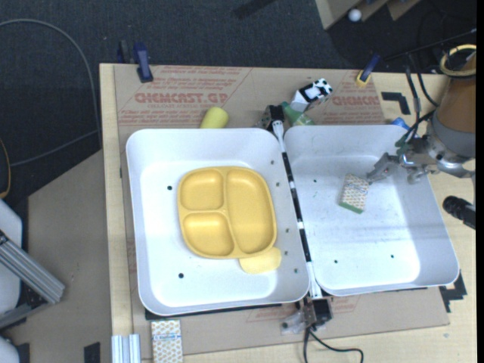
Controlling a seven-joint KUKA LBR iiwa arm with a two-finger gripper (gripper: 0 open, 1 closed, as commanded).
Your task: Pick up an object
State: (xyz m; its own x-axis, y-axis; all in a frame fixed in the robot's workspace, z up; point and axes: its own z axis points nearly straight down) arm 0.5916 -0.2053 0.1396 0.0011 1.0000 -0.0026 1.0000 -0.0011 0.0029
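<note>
Gripper low over right bin, fingers pointing left; whether they are parted cannot be told, nothing seen between them. Sponge, green-edged, lies just beside the tips on the bin floor, apart from them. Left bin holds yellow divided tray.

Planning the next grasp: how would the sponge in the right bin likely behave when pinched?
The sponge looks small and flat, so probably light. Its speckled top and green underside suggest a scouring sponge, likely squashy. Lying flat, it shouldn't roll.
</note>
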